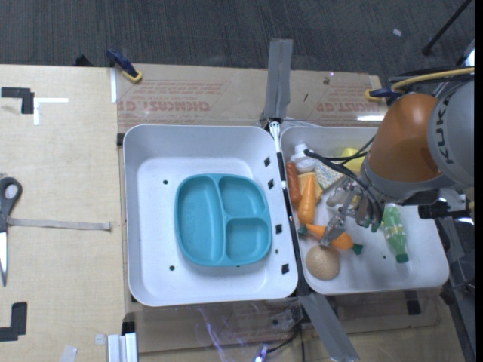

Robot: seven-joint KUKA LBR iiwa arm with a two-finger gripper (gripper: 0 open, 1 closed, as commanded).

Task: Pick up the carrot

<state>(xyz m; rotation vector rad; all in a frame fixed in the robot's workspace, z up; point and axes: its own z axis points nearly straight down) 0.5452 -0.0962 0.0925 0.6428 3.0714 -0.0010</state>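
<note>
Right bin [423, 274], left edge: carrot [307, 200] lies long axis near vertical in frame, up-left of gripper [341, 219], close by. Claw state: cannot tell, hardware cluttered.

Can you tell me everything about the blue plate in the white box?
The teal-blue plastic divided plate lies flat in the middle of the left shallow white bin. It is a rounded rectangle with three sunken compartments: one long one on the left and two smaller ones on the right, one above the other. It looks smooth and clean. It touches just the bin floor.
</note>
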